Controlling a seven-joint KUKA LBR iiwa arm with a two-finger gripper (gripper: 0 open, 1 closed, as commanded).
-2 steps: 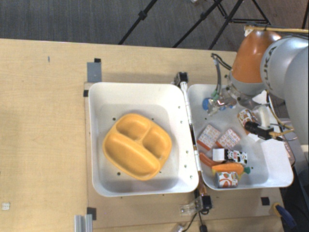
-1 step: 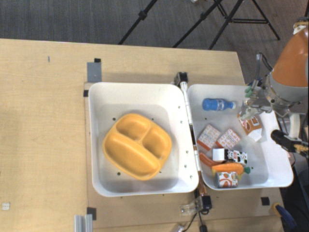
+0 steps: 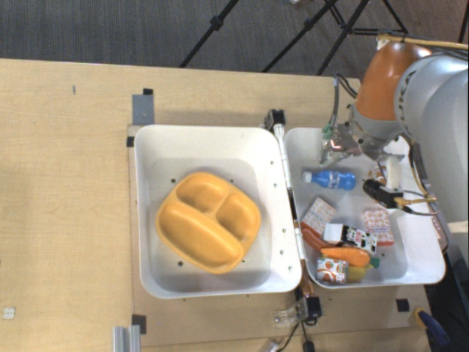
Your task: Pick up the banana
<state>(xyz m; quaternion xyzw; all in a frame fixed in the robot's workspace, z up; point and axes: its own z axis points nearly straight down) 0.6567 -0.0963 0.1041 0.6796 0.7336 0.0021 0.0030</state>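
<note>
The gripper [image 3: 335,147] hangs at the far end of the right bin [image 3: 421,270]; I cannot tell its state. The blue bottle [image 3: 330,179] lies just below it.

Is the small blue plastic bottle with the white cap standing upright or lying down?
Lying down. The small blue plastic bottle rests on its side on the right white bin's floor, white cap pointing toward the left bin.

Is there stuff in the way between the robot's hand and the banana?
Yes. The gripper sits at the far end of the right bin. A yellow bit, probably the banana, shows at the near end, half under the carrot. The blue bottle and small packets lie between.
</note>
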